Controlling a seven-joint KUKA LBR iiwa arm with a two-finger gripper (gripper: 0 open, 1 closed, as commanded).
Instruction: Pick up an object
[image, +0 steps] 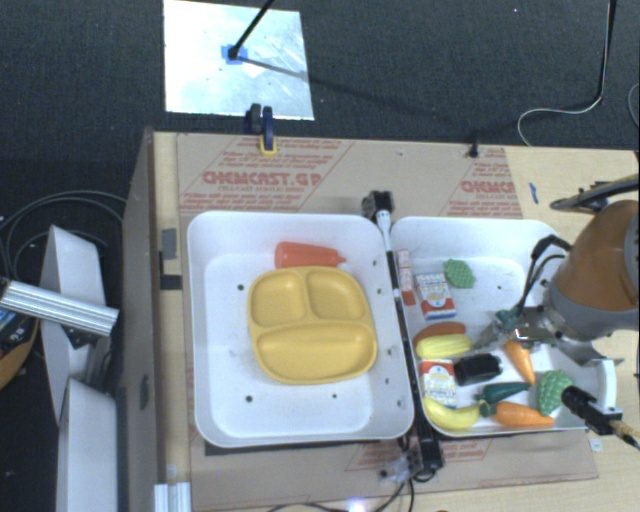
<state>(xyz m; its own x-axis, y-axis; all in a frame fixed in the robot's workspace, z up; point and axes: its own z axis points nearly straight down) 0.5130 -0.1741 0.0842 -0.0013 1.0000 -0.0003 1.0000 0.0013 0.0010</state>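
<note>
"CHEMCAST GP" read in red on the brown board (300, 170) under the bins (repeated, partly cut off, at right). Print on small carton (434, 294) illegible.

This is a robotics lab or test workshop. The table (330, 165) is topped with brown protective paper printed with a maker's name and carries two white bins (300, 235) clipped together. Loose cables (45, 215) trail over dark carpet off the table's left edge, beside aluminium framing (60, 305). The grey robot arm (600, 275) reaches over the right edge.
</note>
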